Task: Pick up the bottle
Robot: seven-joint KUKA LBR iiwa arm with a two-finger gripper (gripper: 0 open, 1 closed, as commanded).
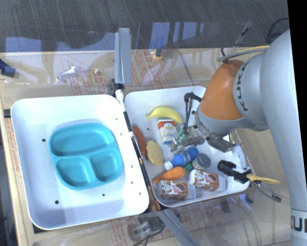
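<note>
**A:** What are we seeing in the two bins?

**B:** In the left bin [32,160] we are looking at one thing, a blue tray [86,155] with three compartments, lying flat near the middle. The right bin [140,102] is holding everything else, crowded toward its centre and near edge.

**A:** And what are we finding in that pile?

**B:** A banana [165,113] is lying toward the far side, with a small carton [168,130] just below it. A sausage [139,138] is sitting along the left wall, beside a pale round biscuit [154,153]. A carrot [170,174] is lying nearer us, and two brown-and-white cartons [173,189] are resting side by side against the near wall.

**A:** Where are we placing the bottle?

**B:** The bottle [182,158] is lying on its side in the middle of the right bin, blue with a white cap pointing left, just above the carrot and below the small carton.

**A:** Is the gripper on it?

**B:** The gripper [187,138] is hanging low over the right bin, just above the bottle's right end. We are not able to tell from this angle whether it is gripping or released, and we are not seeing the bottle lifted.
</note>
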